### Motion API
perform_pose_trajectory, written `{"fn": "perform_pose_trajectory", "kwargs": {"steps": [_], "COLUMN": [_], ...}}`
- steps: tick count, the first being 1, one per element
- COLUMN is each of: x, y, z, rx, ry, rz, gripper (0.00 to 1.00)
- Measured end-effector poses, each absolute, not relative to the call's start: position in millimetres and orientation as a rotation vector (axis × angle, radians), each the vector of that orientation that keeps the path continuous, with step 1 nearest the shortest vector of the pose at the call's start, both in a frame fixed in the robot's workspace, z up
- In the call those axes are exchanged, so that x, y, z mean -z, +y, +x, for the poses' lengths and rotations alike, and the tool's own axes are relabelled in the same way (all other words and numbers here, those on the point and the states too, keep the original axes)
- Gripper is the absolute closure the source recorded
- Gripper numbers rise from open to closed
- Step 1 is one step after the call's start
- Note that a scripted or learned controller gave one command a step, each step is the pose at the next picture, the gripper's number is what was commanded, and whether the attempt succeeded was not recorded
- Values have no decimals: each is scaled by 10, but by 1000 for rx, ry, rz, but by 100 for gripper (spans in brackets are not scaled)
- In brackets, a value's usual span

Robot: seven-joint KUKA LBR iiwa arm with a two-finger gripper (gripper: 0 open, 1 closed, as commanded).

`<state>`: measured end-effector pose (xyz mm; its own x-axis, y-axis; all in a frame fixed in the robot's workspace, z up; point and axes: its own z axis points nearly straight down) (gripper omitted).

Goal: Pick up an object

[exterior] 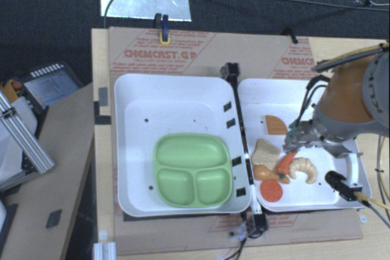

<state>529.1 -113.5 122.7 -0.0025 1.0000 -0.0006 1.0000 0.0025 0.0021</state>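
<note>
The right bin [317, 195] holds several toy foods. An orange wedge [275, 125] lies near its middle, with a tan bread slice [264, 151] below it. A carrot [285, 164], a pale croissant-like piece [306, 168], a small orange ball [262, 172] and a red disc [272, 191] cluster at the front. My gripper [295, 138] hangs low over the bin, just above the carrot's upper end and to the right of the bread slice. I see nothing lifted off the bin floor.
A green divided plate [192, 168] sits in the left bin [140, 100]. A black divider with clips [239, 131] runs between the bins. The arm's grey body [353, 100] covers the right bin's far right side. Cardboard [183, 52] lies under both bins.
</note>
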Motion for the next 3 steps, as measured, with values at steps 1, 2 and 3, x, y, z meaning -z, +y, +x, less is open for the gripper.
{"fn": "perform_pose_trajectory", "kwargs": {"steps": [1,2,3], "x": [-1821,-2363,-2423], "y": [-1216,-1220,-617], "z": [5359,5379,5466], "rx": [-6,-7,-5], "ry": [2220,2221,2231], "rz": [2213,2212,2209], "gripper": [100,100,100]}}
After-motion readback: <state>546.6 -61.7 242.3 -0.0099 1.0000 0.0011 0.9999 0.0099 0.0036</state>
